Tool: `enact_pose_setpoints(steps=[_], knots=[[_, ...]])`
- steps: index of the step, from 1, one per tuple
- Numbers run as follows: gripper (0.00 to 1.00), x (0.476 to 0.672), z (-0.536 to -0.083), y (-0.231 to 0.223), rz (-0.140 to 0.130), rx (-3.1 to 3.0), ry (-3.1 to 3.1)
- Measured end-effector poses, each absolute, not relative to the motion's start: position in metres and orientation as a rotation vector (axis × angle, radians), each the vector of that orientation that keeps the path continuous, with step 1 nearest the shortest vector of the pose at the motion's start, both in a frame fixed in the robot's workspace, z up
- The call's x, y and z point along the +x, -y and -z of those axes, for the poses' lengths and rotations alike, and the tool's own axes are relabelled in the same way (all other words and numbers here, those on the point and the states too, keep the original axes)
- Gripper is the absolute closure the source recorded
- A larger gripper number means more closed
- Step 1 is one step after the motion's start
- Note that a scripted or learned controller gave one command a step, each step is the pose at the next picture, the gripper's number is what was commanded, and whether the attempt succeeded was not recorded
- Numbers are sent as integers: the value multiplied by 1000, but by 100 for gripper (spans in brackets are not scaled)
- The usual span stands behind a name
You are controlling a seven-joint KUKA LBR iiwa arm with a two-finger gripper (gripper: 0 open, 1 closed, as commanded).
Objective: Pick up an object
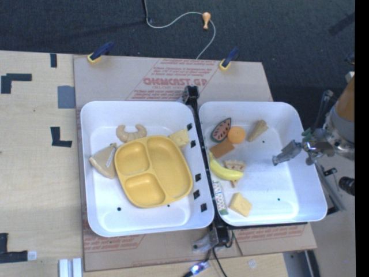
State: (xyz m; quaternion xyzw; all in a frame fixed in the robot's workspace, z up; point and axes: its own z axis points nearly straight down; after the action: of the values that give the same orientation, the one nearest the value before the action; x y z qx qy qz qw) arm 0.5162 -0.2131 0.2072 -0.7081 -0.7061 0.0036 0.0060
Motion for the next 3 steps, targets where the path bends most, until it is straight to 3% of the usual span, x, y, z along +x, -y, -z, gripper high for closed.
enact_pose_setpoints(steps=[1, 3], knots=[[0, 519, -213, 213, -2, -2220, 2221], [0, 527, -93, 209, -5, -2215, 2221]])
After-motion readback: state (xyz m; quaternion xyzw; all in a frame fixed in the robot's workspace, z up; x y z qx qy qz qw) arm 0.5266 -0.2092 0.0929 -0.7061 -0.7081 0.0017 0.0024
